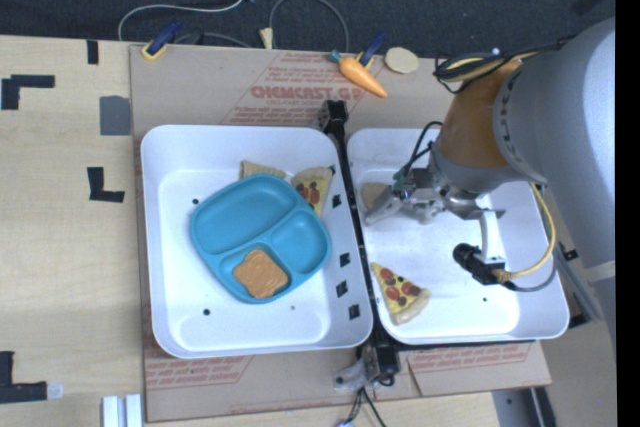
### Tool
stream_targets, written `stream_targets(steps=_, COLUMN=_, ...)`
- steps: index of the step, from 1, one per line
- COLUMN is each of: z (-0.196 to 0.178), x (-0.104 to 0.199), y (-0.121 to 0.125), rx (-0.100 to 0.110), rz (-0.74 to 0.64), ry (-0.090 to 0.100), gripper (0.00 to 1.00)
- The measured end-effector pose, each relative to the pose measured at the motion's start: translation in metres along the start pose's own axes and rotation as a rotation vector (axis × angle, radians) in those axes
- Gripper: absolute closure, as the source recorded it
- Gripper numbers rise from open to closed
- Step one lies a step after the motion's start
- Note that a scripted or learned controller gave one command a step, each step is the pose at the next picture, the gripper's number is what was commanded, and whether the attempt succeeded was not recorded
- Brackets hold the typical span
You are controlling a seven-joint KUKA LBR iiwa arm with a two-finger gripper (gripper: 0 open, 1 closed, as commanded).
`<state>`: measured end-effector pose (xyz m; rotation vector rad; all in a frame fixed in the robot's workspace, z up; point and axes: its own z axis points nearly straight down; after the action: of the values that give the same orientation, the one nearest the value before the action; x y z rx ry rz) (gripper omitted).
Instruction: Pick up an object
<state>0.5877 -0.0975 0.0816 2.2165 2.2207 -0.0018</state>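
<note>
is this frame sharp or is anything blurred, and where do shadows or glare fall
Camera view: mostly sharp, so the blue tray and pizza slice have crisp edges; soft blur around the gripper; the arm casts a faint shadow on the right bin; mild glare on the white bin floors.

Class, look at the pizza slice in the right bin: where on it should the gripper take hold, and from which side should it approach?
Probably from straight above, pinching across the two straight edges near the middle. The pizza slice lies flat in the right bin, crust end near the front-left wall, so the bare floor on its right seems the easier side to come down.
</note>
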Motion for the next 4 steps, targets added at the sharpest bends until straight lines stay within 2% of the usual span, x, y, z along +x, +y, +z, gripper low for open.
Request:
stream_targets(steps=1, z=-0.014, x=-0.004, y=0.062, rx=-0.002, rz=-0.001, ry=0.003, gripper=0.0)
stream_targets(steps=2, z=-0.004, x=0.003, y=0.073, rx=0.005, rz=0.0, ry=0.002, gripper=0.0)
stream_targets(steps=3, z=-0.004, x=-0.013, y=0.072, rx=-0.001, rz=0.001, ry=0.003, gripper=0.0)
stream_targets(steps=4, z=-0.004, x=-0.002, y=0.081, rx=0.002, rz=0.0, ry=0.001, gripper=0.0)
